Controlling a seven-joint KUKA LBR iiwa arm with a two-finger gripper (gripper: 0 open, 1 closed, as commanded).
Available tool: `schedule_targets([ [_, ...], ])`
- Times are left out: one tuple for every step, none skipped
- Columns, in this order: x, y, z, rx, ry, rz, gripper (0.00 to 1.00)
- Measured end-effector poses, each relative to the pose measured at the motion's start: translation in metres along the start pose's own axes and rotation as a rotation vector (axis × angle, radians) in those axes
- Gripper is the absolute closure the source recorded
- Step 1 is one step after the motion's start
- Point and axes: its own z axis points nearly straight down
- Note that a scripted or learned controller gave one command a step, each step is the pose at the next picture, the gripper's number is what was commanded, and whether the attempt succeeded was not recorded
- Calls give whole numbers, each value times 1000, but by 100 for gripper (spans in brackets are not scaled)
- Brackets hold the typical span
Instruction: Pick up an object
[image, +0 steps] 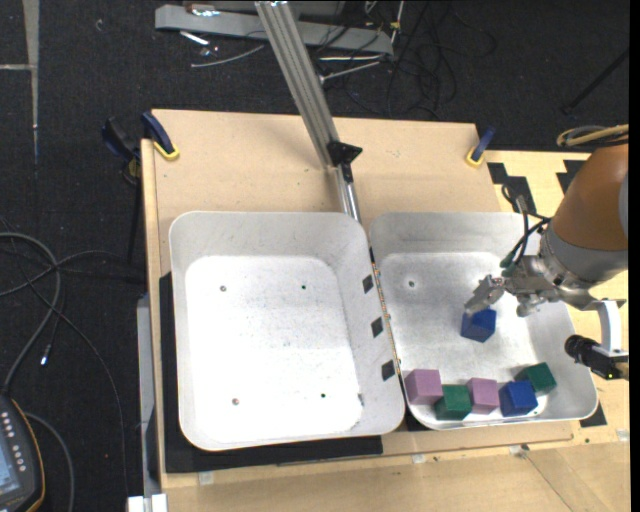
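Blue block (479, 325) sits by the fingers (487, 292) (right bin (430, 245)).

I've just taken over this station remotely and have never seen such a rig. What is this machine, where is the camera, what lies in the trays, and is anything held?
One camera looks down at a slant on a bench. The grey and orange arm reaching in from the right is the robot; its gripper hangs over the right bin. A blue block sits just under the gripper; whether it is gripped, I cannot tell. Along that bin's near edge lie two purple, two green and another blue block. The left bin is beside it.
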Motion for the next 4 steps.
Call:
schedule_targets([
  [15, -8, 54, -7, 0, -5, 0],
  [15, -7, 42, -9, 0, -4, 100],
  [100, 49, -54, -19, 2, -16, 100],
  [204, 55, -48, -8, 4, -16, 100],
])
